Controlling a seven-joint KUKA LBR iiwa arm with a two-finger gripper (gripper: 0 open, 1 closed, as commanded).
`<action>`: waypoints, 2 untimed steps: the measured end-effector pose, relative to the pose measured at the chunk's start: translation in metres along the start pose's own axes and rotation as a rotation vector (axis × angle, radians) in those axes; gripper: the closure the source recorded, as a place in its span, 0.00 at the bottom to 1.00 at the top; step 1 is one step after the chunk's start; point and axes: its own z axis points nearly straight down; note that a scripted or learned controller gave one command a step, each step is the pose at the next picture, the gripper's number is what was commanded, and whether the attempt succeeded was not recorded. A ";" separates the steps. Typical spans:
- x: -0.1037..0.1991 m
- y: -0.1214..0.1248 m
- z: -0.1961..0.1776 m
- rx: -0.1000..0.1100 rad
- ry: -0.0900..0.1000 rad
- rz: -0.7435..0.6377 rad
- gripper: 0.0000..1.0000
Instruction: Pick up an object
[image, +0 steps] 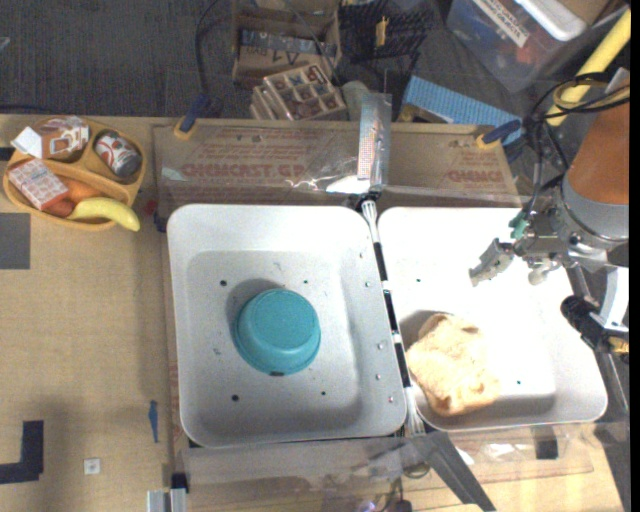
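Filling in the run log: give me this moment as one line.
gripper: above right bin, holding nothing | bread-like lump: right bin, front-left | teal bowl: left bin, upside down

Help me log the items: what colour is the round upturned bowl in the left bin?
Teal round bowl, camera view.
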 end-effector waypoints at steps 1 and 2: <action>-0.002 0.000 -0.007 0.003 0.000 0.003 1.00; -0.002 0.000 -0.007 0.003 0.000 0.004 0.00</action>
